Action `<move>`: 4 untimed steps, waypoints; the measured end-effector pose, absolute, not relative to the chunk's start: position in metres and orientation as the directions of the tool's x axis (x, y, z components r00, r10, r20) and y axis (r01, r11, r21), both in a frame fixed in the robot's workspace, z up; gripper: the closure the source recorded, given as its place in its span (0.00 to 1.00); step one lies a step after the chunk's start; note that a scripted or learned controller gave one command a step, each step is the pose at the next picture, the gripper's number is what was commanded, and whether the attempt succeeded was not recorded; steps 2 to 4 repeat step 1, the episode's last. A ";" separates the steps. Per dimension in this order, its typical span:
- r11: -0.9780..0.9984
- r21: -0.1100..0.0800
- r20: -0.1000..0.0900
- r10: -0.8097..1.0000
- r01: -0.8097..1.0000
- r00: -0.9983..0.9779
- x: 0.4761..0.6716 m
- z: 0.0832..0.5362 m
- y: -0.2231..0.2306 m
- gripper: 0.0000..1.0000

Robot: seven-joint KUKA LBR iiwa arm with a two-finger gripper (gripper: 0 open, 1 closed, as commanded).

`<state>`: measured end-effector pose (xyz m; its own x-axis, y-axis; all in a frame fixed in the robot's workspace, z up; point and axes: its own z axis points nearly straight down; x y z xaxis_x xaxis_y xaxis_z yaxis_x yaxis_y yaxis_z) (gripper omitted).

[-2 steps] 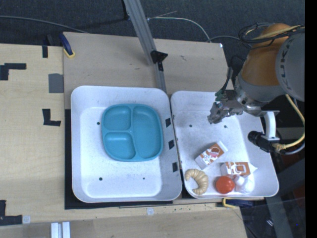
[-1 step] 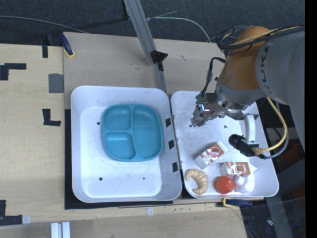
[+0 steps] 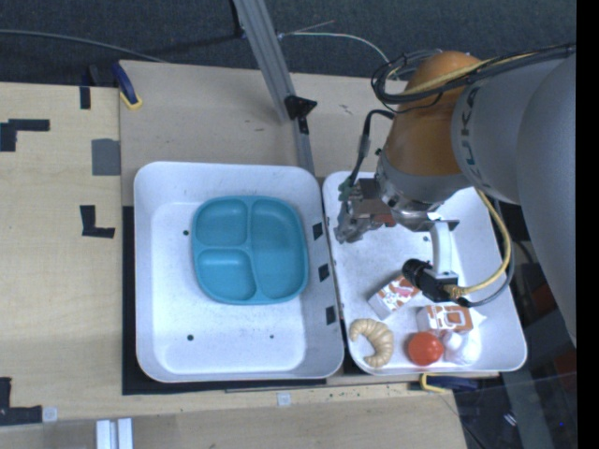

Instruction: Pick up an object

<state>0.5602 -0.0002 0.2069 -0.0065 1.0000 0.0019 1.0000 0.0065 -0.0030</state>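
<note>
My gripper [image 3: 348, 221] hangs over the upper left part of the right bin [image 3: 360, 267], near its left wall, above bare bin floor. Below it lie several objects along the bin's lower edge. A croissant [image 3: 373, 340] rests at the lower left, and a red tomato [image 3: 425, 348] sits right of it. A small red and white carton [image 3: 394, 296] lies nearer the middle, and a second red and white packet [image 3: 450, 319] lies at the lower right. The arm's orange band [image 3: 432, 110] and grey body cover the bin's upper right.
The left bin [image 3: 164, 340] holds a teal divided plate [image 3: 251, 249]. A grey metal bar [image 3: 271, 54] slants down from the top to the gap between the bins. Cables loop by the wrist, and a yellow cable [image 3: 496, 269] runs along the right bin's right side.
</note>
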 end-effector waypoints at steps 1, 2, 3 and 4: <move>0.008 0.000 0.002 1.000 1.000 -0.008 0.563 0.226 0.054 1.00; 0.008 0.000 0.002 1.000 1.000 -0.008 0.563 0.226 0.054 1.00; 0.008 0.000 0.002 1.000 1.000 -0.008 0.563 0.226 0.054 1.00; 0.008 0.000 0.002 1.000 1.000 -0.008 0.563 0.226 0.054 1.00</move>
